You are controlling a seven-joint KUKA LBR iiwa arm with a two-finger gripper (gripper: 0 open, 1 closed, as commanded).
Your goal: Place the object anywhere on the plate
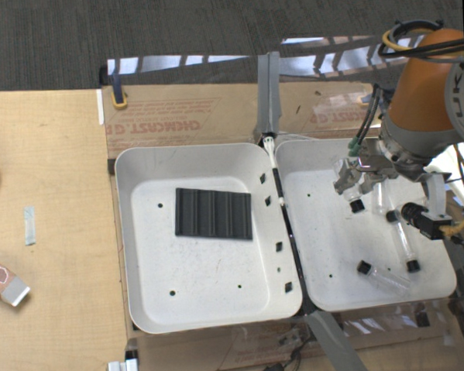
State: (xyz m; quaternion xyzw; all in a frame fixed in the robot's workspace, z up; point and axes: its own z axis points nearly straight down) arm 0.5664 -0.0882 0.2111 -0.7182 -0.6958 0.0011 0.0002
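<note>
A dark grey ribbed rectangular plate [213,213] lies flat in the left bin [145,302], toward its back. My gripper [388,267] hangs over the right bin [323,292], low near its front right corner, far to the right of the plate. Its clear fingers end in small black tips [365,268] that stand well apart, so it is open. A faint translucent shape [388,280] lies on the bin floor between the tips. I cannot tell what it is or whether the fingers touch it.
The grey and orange arm [425,93] leans in over the right bin's back right corner, with cables beside it. A metal divider [270,101] runs between the bins. On the wooden bench at left lie a small wrapped item [8,283] and a grey strip [29,226].
</note>
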